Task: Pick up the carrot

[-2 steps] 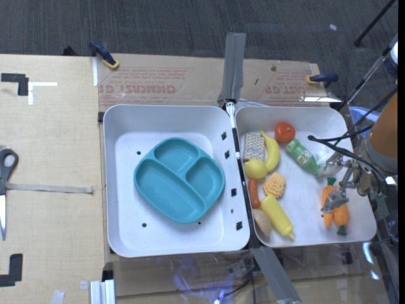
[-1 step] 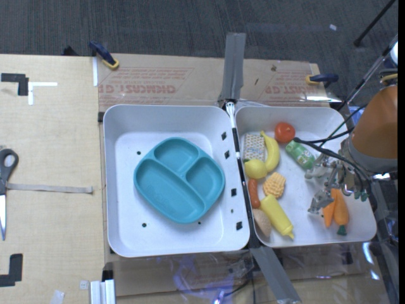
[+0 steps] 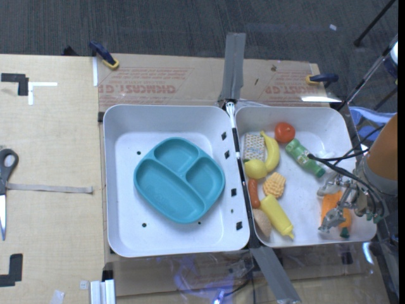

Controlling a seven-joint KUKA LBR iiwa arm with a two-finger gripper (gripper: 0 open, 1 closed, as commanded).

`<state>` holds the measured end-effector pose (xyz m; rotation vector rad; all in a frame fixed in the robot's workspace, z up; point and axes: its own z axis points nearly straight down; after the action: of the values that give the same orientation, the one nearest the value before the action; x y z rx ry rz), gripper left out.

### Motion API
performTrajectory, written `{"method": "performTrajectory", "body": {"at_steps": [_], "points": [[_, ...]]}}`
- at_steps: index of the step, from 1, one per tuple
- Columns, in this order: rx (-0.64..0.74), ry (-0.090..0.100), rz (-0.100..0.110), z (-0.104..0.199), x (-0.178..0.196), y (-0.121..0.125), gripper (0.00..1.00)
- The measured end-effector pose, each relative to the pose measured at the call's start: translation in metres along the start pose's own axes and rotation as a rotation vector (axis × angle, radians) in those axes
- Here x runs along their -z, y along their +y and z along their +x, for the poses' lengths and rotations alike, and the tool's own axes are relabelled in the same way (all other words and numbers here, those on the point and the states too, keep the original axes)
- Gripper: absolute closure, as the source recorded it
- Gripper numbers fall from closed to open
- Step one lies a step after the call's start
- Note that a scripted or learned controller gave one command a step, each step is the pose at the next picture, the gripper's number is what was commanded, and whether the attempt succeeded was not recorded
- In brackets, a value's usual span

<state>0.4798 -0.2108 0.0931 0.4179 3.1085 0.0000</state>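
Orange plastic carrot lies at the right bin's right edge, beneath the end effector; finger state indeterminate. Likely light, rigid, slick; grasp mid-body.

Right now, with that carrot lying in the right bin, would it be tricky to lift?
Probably somewhat. The carrot looks like smooth molded plastic, so likely stiff, light and a bit slippery. Its tapered, rounded shape could roll or squirt out of a pinch. It lies close to the right bin's near corner, at the end effector.

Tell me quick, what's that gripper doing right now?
Gripper: closed on the carrot, low at the right bin's right side.
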Motion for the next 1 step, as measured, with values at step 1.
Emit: {"method": "performTrajectory", "body": {"at_steps": [1], "points": [[0.004,-0.007,0.000,-0.0029,0.0103,0.0011,1.00]]}}
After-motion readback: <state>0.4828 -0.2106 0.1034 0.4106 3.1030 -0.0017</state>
